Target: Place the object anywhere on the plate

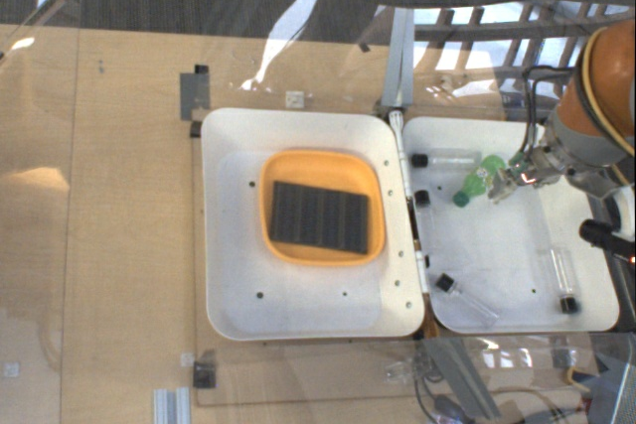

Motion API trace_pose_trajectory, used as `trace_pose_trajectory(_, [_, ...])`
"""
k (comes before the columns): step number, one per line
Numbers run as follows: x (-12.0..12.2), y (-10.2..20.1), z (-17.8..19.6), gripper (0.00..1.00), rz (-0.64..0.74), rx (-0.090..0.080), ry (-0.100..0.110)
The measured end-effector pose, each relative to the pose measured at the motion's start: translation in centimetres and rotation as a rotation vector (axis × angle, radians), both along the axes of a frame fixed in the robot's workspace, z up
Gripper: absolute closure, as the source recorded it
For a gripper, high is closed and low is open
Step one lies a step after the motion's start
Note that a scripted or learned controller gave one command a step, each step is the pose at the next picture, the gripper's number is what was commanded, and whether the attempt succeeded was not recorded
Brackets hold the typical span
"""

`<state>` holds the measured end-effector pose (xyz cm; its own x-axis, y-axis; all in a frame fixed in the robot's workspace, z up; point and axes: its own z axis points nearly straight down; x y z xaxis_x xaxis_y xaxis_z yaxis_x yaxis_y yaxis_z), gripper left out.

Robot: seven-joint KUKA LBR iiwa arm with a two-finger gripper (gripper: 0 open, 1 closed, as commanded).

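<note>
Underneath all else, a pale wooden bench (109, 213) beneath a sheet of clear glare. On it, two shallow white plastic bins with rounded corners, side by side and touching along a shared edge: the left bin (229, 293) toward 9 o'clock, the right bin (507, 293) toward 3 o'clock.

Reaching in from 3 o'clock, the grey robot arm with its orange band (606, 94), hanging over the upper right corner of the right bin.

In the middle of the left bin, a rounded-square orange plastic plate (318, 164), lying flat. Resting on the plate and covering most of its floor, a dark grey ridged rectangular slab (320, 216), tilted slightly clockwise.

At the arm's end, the two-finger gripper (509, 184), over the upper half of the right bin, pointing toward 9 o'clock. Parted or closed: impossible to tell from here.

Just at 9 o'clock of the gripper tip, the small green plastic bottle-like object (479, 178), lying slantwise in the right bin, well apart from the plate. Touching the tip or merely beside it: unclear.

Scattered in the same bin, three clear tubes with black caps: one at 12 o'clock of the green object (447, 157), one near the bin's 7 o'clock corner (462, 298), one near its 4 o'clock edge (563, 278).
</note>
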<state>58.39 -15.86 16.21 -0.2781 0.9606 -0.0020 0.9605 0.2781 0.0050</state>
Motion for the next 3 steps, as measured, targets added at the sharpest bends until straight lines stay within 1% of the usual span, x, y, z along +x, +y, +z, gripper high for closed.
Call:
trace_pose_trajectory(1, [-7.3, -3.2, -6.4, 1.00, 0.100, -0.004, -0.007])
trace_pose_trajectory(2, [-8.6, -4.1, -6.7, 1.00, -0.242, 0.000, -0.026])
trace_pose_trajectory(3, [-8.2, -4.1, -5.5, 1.00, -0.238, -0.001, -0.035])
